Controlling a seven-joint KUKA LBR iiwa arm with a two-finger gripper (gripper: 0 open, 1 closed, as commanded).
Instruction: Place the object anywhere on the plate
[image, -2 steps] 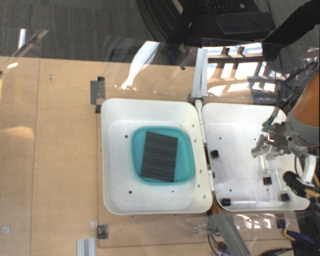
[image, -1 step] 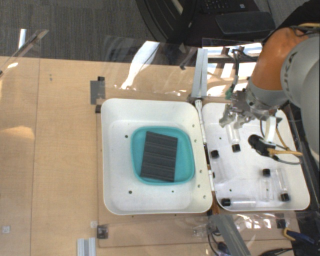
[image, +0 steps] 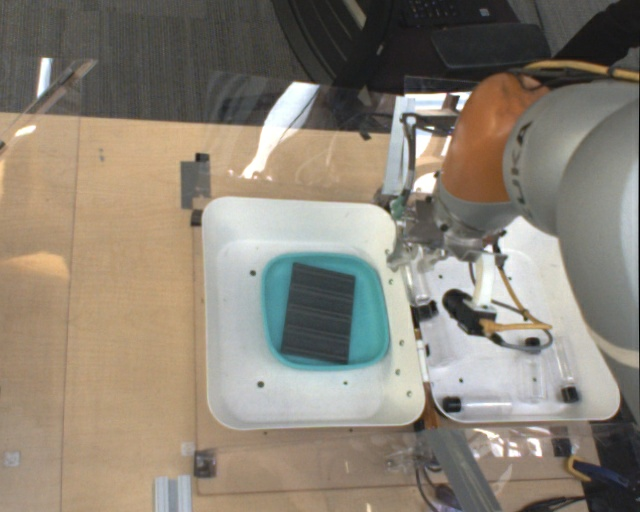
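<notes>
Dark ribbed object (image: 319, 314) covers the teal plate (image: 372, 330) (rim showing).

Robotics lab — wooden bench (image: 100, 300), two white bins (image: 230, 400), clear shield, cabling — grey carpet beyond

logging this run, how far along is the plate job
Looks done: the dark ridged block lies flat on the teal plate in the left bin, wholly inside the plate's rim. In hand: nothing visible; the gripper sits over the seam between the bins, apart from the block. Left: apparently nothing beyond pulling the arm clear.
</notes>
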